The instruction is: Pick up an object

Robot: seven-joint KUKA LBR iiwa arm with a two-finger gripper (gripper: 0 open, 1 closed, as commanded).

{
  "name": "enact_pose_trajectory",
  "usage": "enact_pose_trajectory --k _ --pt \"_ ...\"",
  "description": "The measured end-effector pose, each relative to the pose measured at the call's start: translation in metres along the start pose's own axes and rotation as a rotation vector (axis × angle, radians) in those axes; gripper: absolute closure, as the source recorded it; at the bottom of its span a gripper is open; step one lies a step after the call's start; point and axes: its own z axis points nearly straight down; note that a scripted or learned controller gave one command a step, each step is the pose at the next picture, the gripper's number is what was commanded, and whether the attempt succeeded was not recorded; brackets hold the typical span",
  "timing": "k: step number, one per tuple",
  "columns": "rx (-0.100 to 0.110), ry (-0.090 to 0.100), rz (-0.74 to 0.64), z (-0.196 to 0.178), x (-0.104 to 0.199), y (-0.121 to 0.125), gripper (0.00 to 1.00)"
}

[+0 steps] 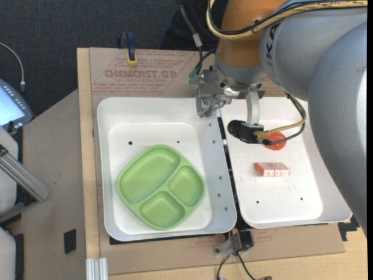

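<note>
so far nothing has been lifted, and the work reads as the approach step. the grey kuka arm (pixel 315 51), with its orange band above the wrist, hangs over the far end of the two shallow white bins, and its two-finger gripper (pixel 205 108) sits above the ridge where the left white bin (pixel 108 156) meets the right white bin (pixel 309 203). whether the pincer is wide or narrow i cannot tell; the metal tip is small and dark against the bin wall, and no object shows between it.

candidates lie in both bins. a pale green three-compartment plastic plate (pixel 161 185) rests flat in the left bin, well apart from the tip. in the right bin a small red round object (pixel 277 142) lies near a black cable end, and a little pink-and-white rectangular block (pixel 271 169) sits just nearer the camera than it.

my judgement: the next move calls for choosing one target, shifting sideways off the ridge, then descending square over it. the small block looks the easiest to pinch; the wide plate would need an edge grasp.
</note>
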Motion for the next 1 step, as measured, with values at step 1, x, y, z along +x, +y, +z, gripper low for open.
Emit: enact_pose_trajectory --k 1 --pt "-0.002 -0.001 0.003 -0.0007 -0.0019 0.0006 0.0"
